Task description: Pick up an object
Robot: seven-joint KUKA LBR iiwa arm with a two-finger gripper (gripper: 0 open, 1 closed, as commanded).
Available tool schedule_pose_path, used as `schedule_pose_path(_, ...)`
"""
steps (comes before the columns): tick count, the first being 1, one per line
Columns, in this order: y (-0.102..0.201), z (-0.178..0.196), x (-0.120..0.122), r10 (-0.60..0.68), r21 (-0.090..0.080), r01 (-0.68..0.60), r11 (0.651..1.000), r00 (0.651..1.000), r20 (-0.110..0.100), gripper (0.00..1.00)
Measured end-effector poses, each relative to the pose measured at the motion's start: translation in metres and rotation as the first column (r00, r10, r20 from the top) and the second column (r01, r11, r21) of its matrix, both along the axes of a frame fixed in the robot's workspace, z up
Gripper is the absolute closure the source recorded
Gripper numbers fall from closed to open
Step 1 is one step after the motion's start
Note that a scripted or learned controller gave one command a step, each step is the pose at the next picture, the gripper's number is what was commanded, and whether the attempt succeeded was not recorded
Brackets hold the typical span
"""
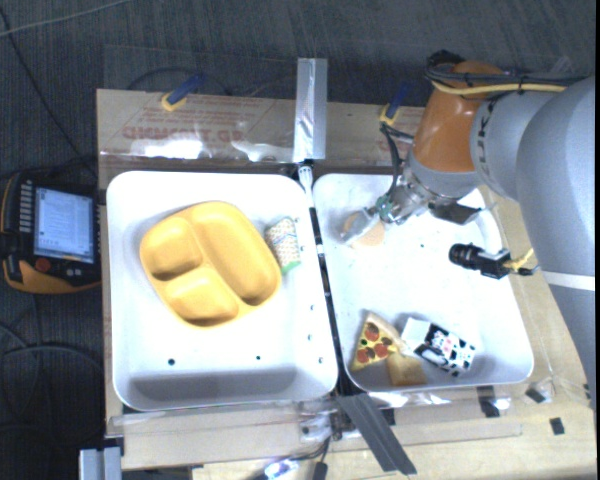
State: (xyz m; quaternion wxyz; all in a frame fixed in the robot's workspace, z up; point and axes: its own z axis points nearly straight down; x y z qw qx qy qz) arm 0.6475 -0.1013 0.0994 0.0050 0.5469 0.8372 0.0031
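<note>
My gripper is low in the back left part of the right bin, reaching in from the right. Just under and to the left of its tip lies a small pale tan object, very close to it; whether the two touch is unclear. At the front of the same bin lie a toy pizza slice, a small black-and-white patterned box and a tan wedge-shaped piece. In the left bin a yellow divided tray lies with a small corn-like object at its right edge.
A ridge separates the two bins. The grey arm with its orange band covers the back right corner of the right bin. An orange-and-black handheld screen sits left of the bench.
</note>
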Motion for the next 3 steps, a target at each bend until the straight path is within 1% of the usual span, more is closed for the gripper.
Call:
schedule_pose_path(1,0.008,0.085,0.021,0.313,-0.003,-0.313,0.95,0.95,-0.011,1.0)
schedule_pose_path(2,-0.037,0.121,-0.01,-0.011,-0.002,0.011,1.0,1.0,-0.012,1.0)
schedule_pose_path(3,-0.031,0.146,-0.001,0.211,-0.003,-0.211,0.978,0.978,-0.012,1.0)
